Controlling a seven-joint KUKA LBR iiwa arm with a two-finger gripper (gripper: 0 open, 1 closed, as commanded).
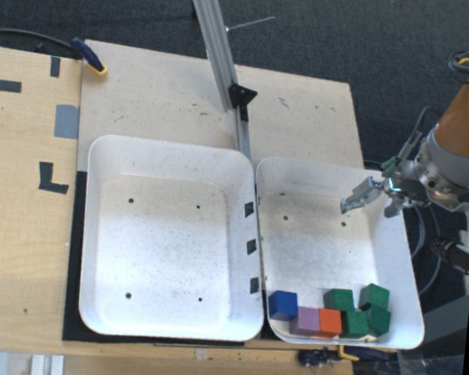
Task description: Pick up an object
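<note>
- Spanning the counter (178, 92), two white bins sit side by side; the right bin (316, 250) holds every block.
- The gripper (358, 196) hovers over that bin's upper right; its grip state I cannot tell.
- The blocks (334, 313) cluster at its six o'clock, well apart.

Two white bins sit side by side — the left bin (97, 209) and the right bin (319, 184). At about five o'clock in the right bin lie the blocks — one blue block (283, 304), one purple block (309, 319), one orange block (330, 321), and a green cluster (362, 310) whose exact count I cannot tell.
</note>
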